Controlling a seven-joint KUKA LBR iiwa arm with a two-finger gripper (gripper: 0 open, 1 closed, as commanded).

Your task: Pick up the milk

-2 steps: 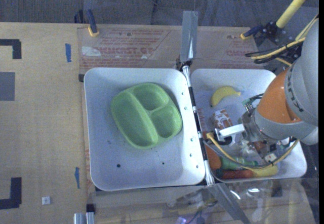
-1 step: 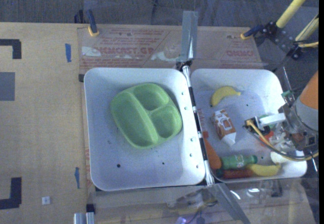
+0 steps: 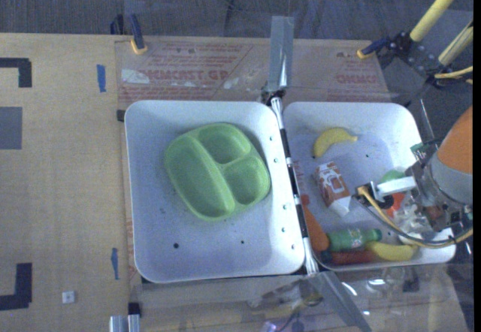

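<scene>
The milk [image 3: 331,185] is a small white and orange carton lying on its side in the middle of the right bin [image 3: 376,114]. My gripper [image 3: 406,206] hangs low over the bin's right part, a short way to the right of the carton and apart from it. Yellow cables and the wrist body hide its tip. Nothing shows held in it.
A yellow banana [image 3: 333,140] lies behind the milk. Along the right bin's front wall lie a carrot [image 3: 316,230], a green bottle [image 3: 353,236], a red item [image 3: 351,256] and a second banana [image 3: 391,251]. The left bin [image 3: 150,195] holds a green divided plate [image 3: 217,170].
</scene>
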